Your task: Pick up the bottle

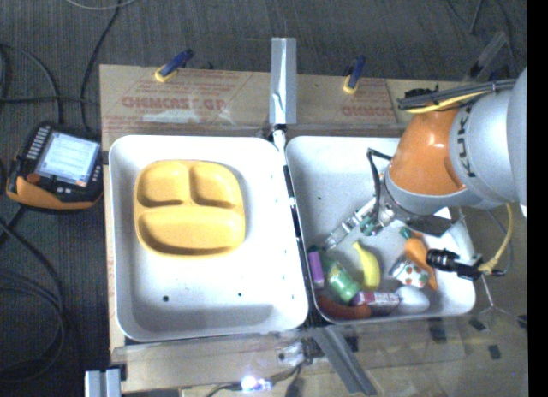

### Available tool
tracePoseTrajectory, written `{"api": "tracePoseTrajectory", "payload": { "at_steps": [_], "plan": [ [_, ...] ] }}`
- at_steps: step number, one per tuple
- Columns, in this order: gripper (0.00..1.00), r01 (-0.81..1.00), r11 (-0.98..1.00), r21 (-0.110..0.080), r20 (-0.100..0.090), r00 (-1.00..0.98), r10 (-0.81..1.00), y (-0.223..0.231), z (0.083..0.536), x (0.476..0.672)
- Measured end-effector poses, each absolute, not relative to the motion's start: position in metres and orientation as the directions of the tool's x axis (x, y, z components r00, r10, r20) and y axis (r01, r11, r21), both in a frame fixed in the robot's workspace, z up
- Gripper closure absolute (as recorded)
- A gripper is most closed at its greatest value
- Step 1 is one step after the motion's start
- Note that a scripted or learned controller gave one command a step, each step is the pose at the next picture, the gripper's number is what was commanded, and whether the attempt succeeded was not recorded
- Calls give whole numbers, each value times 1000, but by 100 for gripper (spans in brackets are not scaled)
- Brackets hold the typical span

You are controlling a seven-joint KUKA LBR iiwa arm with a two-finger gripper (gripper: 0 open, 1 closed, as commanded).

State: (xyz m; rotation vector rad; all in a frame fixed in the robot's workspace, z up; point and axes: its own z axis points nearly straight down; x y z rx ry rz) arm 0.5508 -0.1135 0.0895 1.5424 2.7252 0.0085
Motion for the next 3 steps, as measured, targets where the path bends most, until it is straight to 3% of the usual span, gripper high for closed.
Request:
{"api": "tracePoseTrajectory", "payload": {
  "at_steps": [1,2,3],
  "plan": [
    [0,874,486,-4,0,-486,874,-210,203,484],
    [0,822,570,-3,5,-570,822,-168,147,530],
    [0,811,585,-3,2,-585,811,-224,161,501]
  ]
}}
